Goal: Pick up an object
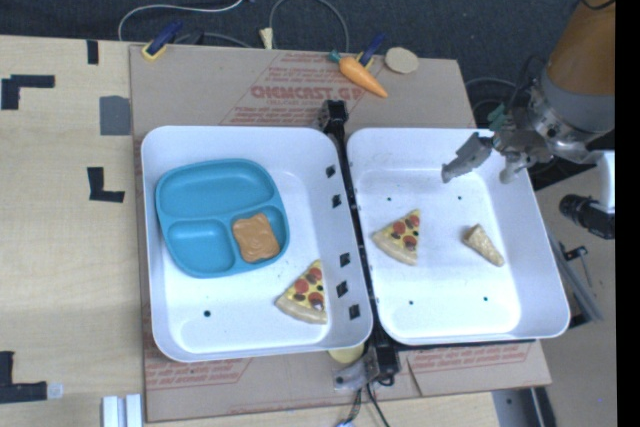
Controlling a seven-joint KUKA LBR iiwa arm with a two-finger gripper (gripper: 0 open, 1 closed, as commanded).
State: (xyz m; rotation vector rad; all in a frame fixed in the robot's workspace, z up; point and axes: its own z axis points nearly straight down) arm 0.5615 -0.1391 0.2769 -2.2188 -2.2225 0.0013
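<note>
My gripper (487, 162) hangs over the upper right part of the right bin (400, 145), open, with nothing between its fingers. Below it in that bin lie a pizza slice (401, 237) near the middle and a small tan wedge (484, 244) to its right. The left bin (165, 140) holds a blue divided plate (215, 215) with a brown toast piece (257, 237) in its lower right compartment. A second pizza slice (306, 294) lies in the left bin's lower right corner.
A toy carrot (361, 77) and a tan disc (402, 61) lie on the cardboard behind the bins. Black clips (335, 120) join the bins along the middle divider. Cables trail across the dark floor behind.
</note>
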